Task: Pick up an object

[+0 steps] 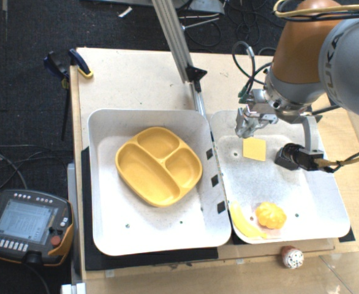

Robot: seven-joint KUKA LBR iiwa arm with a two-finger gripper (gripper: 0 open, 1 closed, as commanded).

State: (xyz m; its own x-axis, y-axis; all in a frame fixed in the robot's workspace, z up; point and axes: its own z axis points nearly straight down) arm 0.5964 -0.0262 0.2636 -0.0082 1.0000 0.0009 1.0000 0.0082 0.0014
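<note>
Claw (249, 127) — poised just behind the flat yellow square tile (255, 149), apparently lined up to grasp it; open or closed, I cannot tell. Tile — lies flat, just beside the claw's tip.

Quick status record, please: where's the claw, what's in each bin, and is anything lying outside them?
claw: over the far left part of the right bin, right at the yellow square's far edge
held: nothing visible in it
left bin: yellow divided plate
right bin: yellow square; yellow lumpy object; banana along the near left edge
outside bins: small spotted ball on the bench, by the right bin's near edge
</note>
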